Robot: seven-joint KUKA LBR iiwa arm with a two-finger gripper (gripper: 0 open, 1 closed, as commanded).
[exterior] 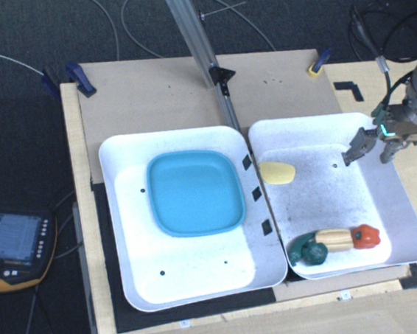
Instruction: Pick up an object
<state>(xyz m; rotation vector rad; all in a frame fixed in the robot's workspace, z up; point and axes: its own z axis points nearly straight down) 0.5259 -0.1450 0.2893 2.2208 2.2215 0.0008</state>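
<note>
Two shallow white plastic bins sit side by side on a pale wooden bench. Left bin holds a square blue plate. Right bin holds a yellow lemon-like piece at far left, and along its near wall a green lump, tan roll and red toy. Grey two-finger gripper, fingers spread, hangs over its far right corner holding nothing.

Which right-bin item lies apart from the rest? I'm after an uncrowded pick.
The yellow piece, alone by the right bin's left wall; the green, tan and red items crowd together.

Tool open, empty, over rt bin.
</note>
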